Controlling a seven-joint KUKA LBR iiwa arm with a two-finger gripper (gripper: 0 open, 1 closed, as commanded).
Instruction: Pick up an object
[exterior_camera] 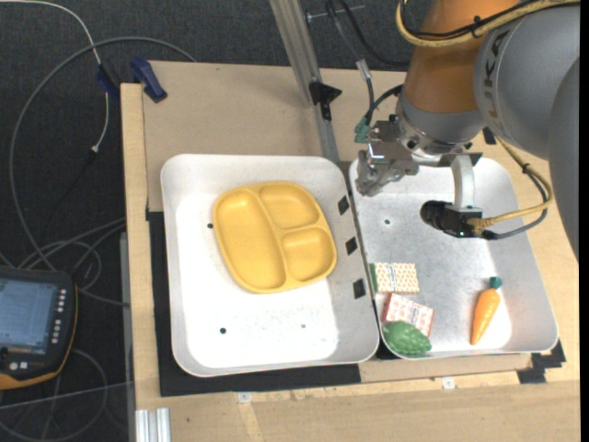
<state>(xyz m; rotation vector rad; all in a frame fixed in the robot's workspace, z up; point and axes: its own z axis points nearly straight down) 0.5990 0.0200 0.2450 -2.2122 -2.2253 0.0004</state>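
Where bins sit, one carrot (485, 313), one tray (272, 235).

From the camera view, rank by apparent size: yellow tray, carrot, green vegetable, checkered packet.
1. yellow tray, by far the largest.
2. carrot, the longest of the small items.
3. green vegetable and checkered packet look about alike; I would not rank them.

Arm (479, 53) reaches in, hand (379, 168) lowered.
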